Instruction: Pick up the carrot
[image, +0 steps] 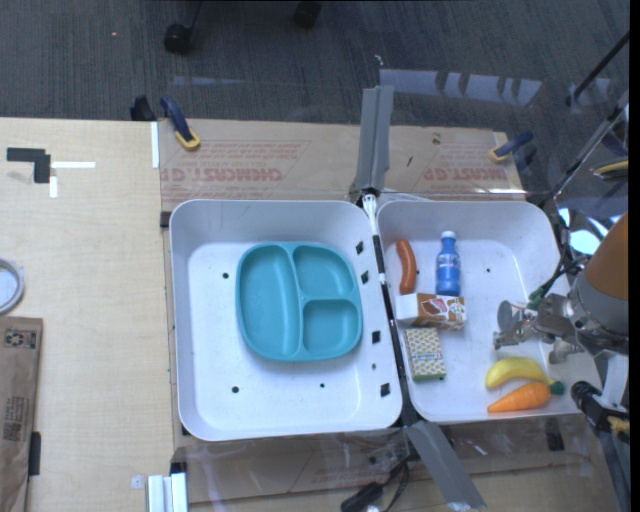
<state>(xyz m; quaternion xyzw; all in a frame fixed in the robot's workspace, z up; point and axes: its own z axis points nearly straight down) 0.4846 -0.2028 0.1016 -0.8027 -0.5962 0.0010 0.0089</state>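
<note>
On the table's right bin (530, 215), the end effector (512, 328) hangs empty, narrowly parted; the banana (515, 372) touching the carrot (520, 398) risks a wrong grasp.

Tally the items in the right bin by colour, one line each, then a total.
Orange: 1, the carrot
Yellow: 1, the banana
Red-orange: 1, the sausage
Blue: 1, the bottle
Brown: 1, the small carton
Green-yellow: 1, the box
Total: 6
</note>
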